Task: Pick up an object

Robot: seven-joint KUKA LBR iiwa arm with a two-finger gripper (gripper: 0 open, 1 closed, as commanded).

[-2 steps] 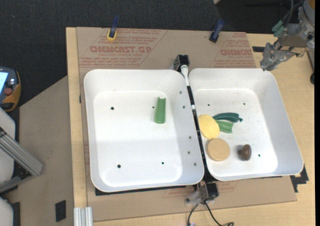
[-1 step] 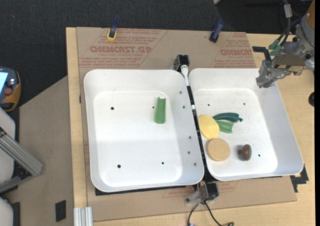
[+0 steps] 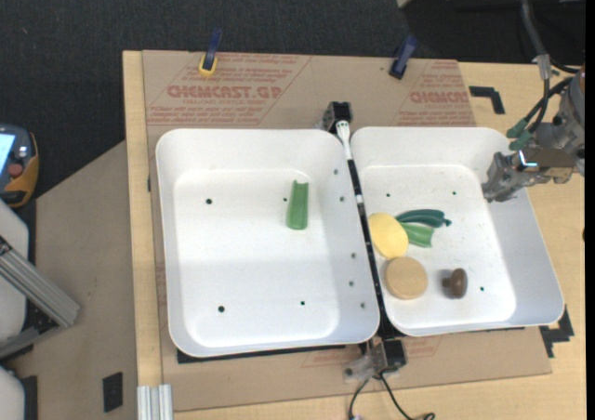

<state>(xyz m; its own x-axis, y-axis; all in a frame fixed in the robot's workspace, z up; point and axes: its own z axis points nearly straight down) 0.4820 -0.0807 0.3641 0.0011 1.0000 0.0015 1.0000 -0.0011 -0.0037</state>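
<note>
While the gripper (image 3: 503, 178) hung at the right bin's (image 3: 530, 251) rim, finger state unclear, the green stick (image 3: 297, 204) lay lengthwise, pointing away from the camera

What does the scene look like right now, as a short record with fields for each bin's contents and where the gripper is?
left bin: one green cylinder, upright in the picture, near the middle
right bin: yellow lemon, green pepper, tan disc, brown lump
touching: pepper against lemon; disc just below lemon
gripper: over the right bin's upper right edge, away from the objects
held: nothing seen
</note>
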